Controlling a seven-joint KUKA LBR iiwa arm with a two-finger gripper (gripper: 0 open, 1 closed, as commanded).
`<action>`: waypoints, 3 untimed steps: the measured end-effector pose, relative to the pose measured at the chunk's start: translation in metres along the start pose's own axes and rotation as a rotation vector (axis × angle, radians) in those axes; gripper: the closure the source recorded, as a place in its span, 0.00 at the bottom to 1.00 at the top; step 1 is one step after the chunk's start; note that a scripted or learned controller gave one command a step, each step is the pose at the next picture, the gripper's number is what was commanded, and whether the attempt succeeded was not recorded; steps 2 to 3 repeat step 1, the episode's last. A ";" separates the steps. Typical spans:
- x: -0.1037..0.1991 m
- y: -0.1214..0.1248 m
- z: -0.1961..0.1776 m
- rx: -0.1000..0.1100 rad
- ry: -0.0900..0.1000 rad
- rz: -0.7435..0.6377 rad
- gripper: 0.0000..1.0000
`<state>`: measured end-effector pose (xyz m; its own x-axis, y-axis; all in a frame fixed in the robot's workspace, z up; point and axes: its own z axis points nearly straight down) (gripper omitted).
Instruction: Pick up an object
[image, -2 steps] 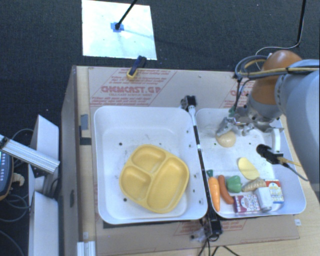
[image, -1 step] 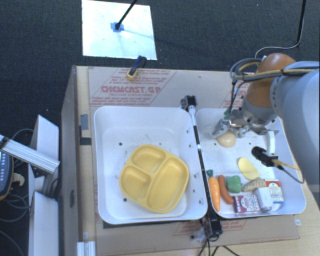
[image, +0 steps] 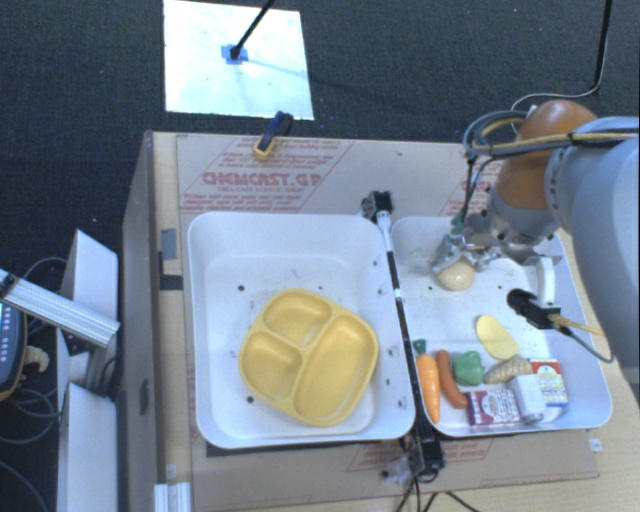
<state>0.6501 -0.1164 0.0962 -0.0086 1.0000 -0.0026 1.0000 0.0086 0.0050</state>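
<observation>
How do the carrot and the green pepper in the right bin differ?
The carrot is orange, long and thin, lying lengthwise near the divider; the green pepper is green, short and chunky. The carrot is the longer of the two. Both are toy vegetables lying in the right bin, away from the gripper.

Glossy smooth yellow plastic tray (image: 308, 355) at nine o'clock; matt white plastic bins (image: 220, 300); printed brown cardboard bench (image: 330, 170).

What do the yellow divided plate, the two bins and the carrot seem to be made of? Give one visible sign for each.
Yellow divided plate: probably moulded plastic, matt, one even colour with rounded compartment edges.
Left bin and right bin: likely thin formed plastic, smooth white, with soft rounded rims.
Carrot: seemingly a plastic toy, uniform orange with a slight sheen.
</observation>
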 end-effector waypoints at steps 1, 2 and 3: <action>0.047 -0.046 -0.090 0.000 0.003 0.003 1.00; 0.047 -0.046 -0.090 0.000 0.003 0.003 1.00; 0.047 -0.046 -0.090 0.000 0.003 0.003 1.00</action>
